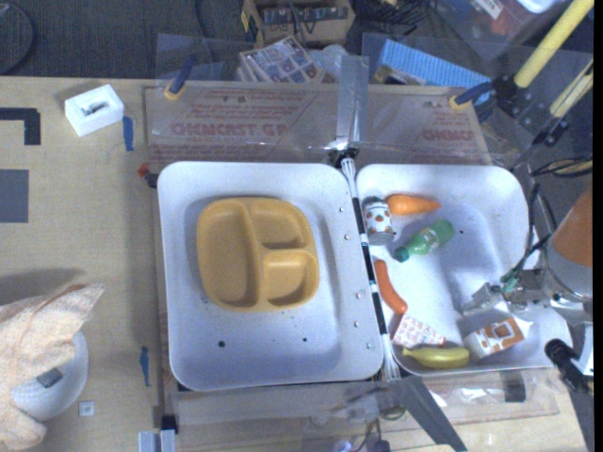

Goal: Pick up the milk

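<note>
1. Left bin (188,347): yellow tray (256,252).
2. Right bin (509,191): milk (494,337) lying near front right corner, banana (435,355) to its left.
3. End effector (490,295) just above milk; finger opening indistinct, cannot tell; arm cut off at right edge.

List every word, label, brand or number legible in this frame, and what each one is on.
Nothing here reads with certainty.
Red lettering on the clear panel behind the left bin: too blurred to read.
Red lettering on the clear panel behind the right bin, around: cut off and blurred.
Milk carton, near the gripper: print too small.
Printed packet: pattern, no legible words.
Small can: label unreadable.
</note>
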`<state>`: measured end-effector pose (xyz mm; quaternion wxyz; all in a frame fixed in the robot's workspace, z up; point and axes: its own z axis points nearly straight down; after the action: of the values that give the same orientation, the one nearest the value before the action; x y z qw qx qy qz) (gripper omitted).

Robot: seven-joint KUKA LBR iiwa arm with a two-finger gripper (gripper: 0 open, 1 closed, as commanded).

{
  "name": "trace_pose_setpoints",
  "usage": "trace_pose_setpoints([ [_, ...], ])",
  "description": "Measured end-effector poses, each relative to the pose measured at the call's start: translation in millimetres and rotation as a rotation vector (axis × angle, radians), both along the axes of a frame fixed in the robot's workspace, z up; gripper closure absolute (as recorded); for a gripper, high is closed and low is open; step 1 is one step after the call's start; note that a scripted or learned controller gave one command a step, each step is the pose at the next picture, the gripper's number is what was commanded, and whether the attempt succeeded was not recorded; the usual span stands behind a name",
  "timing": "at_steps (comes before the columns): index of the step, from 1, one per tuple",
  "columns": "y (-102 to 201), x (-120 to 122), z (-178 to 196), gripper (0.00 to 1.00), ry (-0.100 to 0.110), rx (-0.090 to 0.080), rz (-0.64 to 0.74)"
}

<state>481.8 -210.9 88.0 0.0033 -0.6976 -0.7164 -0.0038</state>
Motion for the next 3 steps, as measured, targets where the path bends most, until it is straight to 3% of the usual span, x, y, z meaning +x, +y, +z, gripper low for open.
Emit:
trace_pose_setpoints([
  [1,-4.7,0.2,0.1,0.00,-0.001,0.002,0.160],
  [2,29.9,-0.4,-0.1,0.00,-0.007,-0.012,0.200],
  [3,-10.7,0.7,-0.3,0.00,-0.010,-0.011,0.419],
])
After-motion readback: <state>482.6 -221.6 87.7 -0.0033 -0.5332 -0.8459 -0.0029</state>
